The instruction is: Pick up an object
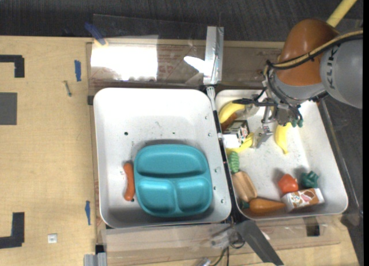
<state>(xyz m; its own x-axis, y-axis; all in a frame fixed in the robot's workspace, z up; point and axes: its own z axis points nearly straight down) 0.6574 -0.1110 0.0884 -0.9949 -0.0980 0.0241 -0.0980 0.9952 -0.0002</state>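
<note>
My gripper (264,132) hangs below the orange wrist band (301,51) over the upper middle of the right bin (331,161). It is low among the toy foods. A yellow banana (282,137) lies just to its right. Left of it are a small yellow piece (247,142) and a small printed box (239,128). Another banana (230,111) curves in the bin's upper left corner. I see nothing lifted off the bin floor.
Along the right bin's lower part lie a green piece (234,162), a bun-like roll (244,185), a carrot (266,205), a red fruit (287,182), a green item (311,178) and a labelled carton (304,198). The left bin (150,115) holds a teal divided plate (173,179) and an orange sausage (129,181).
</note>
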